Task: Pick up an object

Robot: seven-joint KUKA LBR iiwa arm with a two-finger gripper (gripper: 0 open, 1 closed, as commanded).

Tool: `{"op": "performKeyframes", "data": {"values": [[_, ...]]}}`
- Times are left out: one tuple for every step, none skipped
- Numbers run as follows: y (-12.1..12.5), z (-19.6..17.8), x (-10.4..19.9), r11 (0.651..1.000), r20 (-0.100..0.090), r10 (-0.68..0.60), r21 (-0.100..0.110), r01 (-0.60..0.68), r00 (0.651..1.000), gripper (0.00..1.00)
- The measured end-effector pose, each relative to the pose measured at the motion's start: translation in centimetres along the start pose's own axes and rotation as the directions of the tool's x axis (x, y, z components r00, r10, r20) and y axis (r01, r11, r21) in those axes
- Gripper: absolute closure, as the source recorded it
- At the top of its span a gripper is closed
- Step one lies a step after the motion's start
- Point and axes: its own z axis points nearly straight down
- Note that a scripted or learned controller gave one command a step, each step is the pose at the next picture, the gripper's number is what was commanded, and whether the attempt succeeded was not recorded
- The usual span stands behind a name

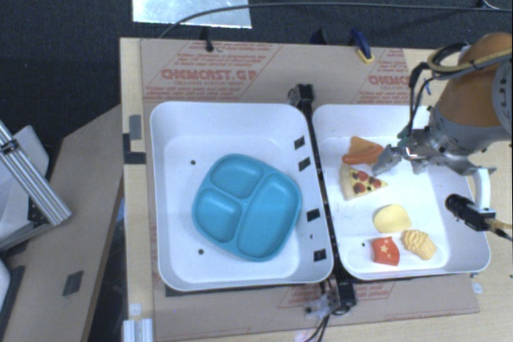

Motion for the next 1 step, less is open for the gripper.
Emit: {"op": "performKeyframes", "data": {"values": [[0.26,4.24,-0.27,1.000,0.000,0.002,-0.001,-0.002,1.000,0.00]]}}
